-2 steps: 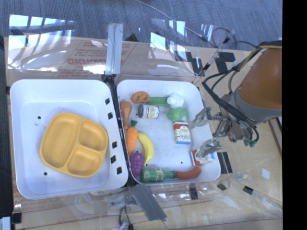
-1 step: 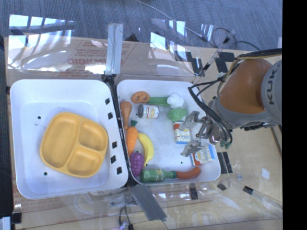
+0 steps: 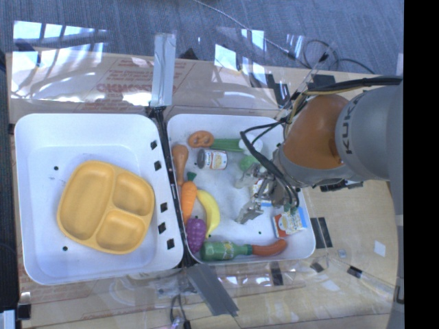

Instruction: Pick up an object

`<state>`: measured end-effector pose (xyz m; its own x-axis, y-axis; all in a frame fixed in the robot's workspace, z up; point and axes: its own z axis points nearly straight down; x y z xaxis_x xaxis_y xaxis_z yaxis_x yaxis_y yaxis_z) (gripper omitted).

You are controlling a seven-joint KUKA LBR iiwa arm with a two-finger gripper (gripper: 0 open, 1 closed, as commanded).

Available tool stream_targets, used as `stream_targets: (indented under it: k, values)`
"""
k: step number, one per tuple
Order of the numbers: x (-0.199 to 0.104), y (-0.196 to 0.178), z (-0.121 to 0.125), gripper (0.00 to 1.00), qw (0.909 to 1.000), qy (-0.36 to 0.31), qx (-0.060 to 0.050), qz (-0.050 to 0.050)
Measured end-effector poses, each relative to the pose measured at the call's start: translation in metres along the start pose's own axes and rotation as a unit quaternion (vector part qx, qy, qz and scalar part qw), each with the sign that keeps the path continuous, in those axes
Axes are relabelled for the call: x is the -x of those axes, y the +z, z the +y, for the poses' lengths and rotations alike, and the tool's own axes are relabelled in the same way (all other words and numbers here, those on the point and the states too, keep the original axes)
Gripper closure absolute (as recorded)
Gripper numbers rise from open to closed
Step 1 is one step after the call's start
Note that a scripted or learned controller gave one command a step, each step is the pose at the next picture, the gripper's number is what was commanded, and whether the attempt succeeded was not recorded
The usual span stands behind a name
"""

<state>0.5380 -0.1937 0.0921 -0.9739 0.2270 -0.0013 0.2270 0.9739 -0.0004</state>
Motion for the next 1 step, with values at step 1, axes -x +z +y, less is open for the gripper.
stream_targets:
  k: [1]
  values:
    - [0.0588, 0.0026, 0.1018, 0.00, 0.9887, -0.150, 0.001, 0.009]
